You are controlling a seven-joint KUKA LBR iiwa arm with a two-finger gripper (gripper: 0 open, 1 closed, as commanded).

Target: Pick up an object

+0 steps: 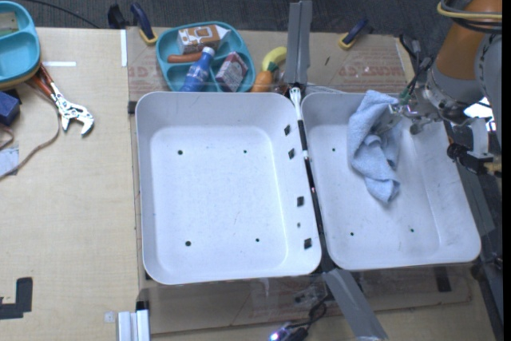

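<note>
We look down on a desk (72, 196) carrying two shallow white bins side by side; the left bin (160, 251) shows its white floor with a few small dark holes; the right bin (435, 239) holds a crumpled light-blue cloth (374, 146), which lies in the far half of that bin, bunched near the far rim and trailing down toward the bin's middle.

The arm (463, 44) comes in from the right, its orange band above the wrist plain to see; the gripper (407, 114) sits low at the cloth's right edge, touching or just beside the fabric; we cannot tell how it stands, for the metal parts there are small and tangled with the cloth, and we cannot say whether any fabric is caught in it.

Behind the bins a teal tray (169, 52) with compartments holds a small box (198, 37), a blue bottle (196, 69) and a dark wrapped packet (231, 73); just to the tray's right lie an orange, carrot-like piece (263, 81) and a yellow banana (274, 57); a grey upright post (299, 44) stands between the bins at their far side.

On the left of the desk lie an adjustable wrench (70, 112) and part of a second teal tray (17, 44).
</note>
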